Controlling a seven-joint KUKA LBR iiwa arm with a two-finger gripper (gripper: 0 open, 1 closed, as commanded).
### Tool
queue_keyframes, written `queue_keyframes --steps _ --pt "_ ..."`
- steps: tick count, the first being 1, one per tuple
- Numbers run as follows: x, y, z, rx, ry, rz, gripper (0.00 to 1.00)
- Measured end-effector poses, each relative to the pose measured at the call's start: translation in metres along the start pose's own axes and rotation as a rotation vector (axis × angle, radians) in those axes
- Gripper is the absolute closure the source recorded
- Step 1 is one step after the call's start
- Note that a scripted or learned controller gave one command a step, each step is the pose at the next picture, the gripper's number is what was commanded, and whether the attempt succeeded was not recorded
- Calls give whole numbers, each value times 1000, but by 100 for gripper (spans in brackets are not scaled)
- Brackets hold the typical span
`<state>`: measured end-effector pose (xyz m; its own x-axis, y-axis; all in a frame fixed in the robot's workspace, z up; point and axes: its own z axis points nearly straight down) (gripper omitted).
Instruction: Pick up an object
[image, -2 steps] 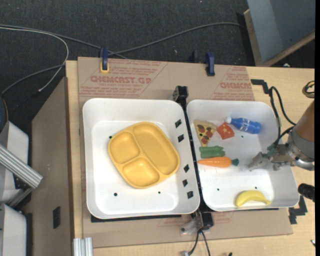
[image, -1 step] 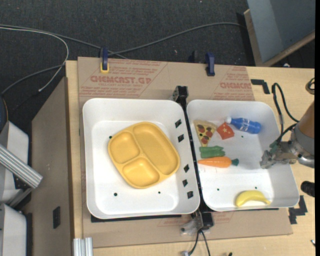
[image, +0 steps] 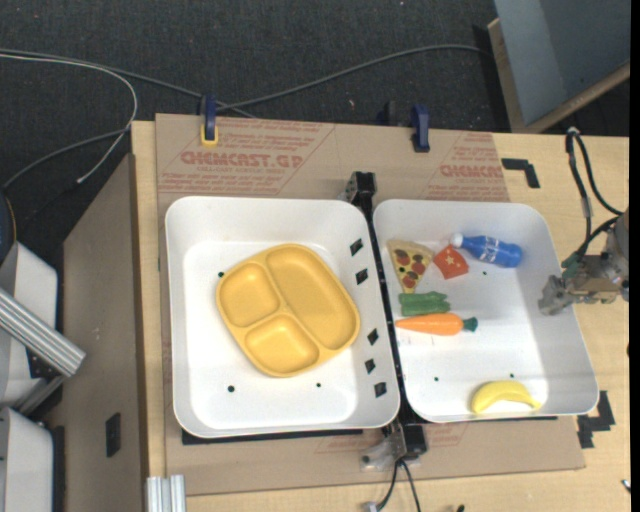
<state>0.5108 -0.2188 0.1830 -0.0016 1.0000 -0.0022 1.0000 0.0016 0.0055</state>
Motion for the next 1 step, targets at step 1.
queue_keyframes --steps 1 --pt "0 2 -50 -1 0 0 100"
